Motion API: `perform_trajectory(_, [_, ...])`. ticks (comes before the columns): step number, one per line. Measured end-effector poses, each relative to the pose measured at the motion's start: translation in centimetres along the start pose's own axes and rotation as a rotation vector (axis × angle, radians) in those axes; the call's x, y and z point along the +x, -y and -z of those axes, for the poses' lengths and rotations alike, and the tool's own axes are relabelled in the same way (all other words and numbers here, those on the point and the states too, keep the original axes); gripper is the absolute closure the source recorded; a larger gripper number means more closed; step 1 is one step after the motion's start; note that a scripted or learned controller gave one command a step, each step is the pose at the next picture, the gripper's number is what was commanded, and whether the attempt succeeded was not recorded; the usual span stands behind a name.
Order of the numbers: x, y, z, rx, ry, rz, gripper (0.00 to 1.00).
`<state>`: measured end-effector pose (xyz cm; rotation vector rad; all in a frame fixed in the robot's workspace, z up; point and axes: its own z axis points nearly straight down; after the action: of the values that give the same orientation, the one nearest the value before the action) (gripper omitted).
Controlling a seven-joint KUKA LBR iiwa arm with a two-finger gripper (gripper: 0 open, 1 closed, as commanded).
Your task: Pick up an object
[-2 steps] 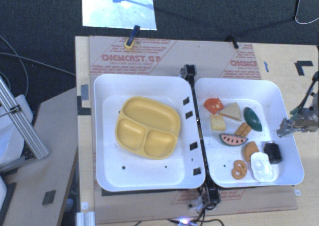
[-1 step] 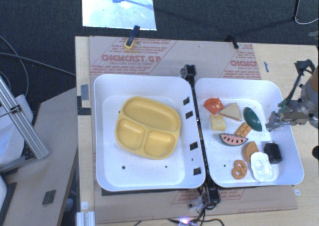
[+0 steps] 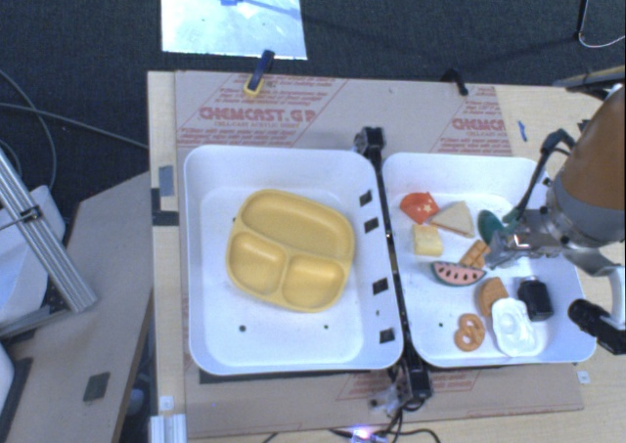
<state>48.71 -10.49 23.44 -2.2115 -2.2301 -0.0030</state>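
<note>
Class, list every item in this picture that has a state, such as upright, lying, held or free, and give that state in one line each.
Yellow tray: lying flat in the left bin, compartments up.
Watermelon slice: lying flat in the right bin, free.
Pretzel: lying flat, free.
Yellow cheese cube: resting on the bin floor, free.
Red piece: lying free near the right bin's back.
Hand: low over the right bin; grip cannot be told.

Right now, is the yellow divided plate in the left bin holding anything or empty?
Empty. The yellow divided plate lies flat in the left bin, and all three compartments show bare yellow; the toy foods sit in the right bin.
</note>
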Motion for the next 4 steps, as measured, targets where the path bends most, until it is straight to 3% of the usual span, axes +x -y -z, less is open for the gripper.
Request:
perform_trajectory(1, [-8.5,0.2,0.6,-0.003,0.007,-0.014,1.00])
perform_trajectory(2, [-6.5,0.1,0.8,-0.001,0.002,-0.003,1.00])
perform_trajectory(3, [-0.6,-0.1,4.0,-0.005,0.001,0.002,1.00])
perform_trajectory(4, [-0.8,-1.9,-15.6,0.001,0.003,-0.007,1.00])
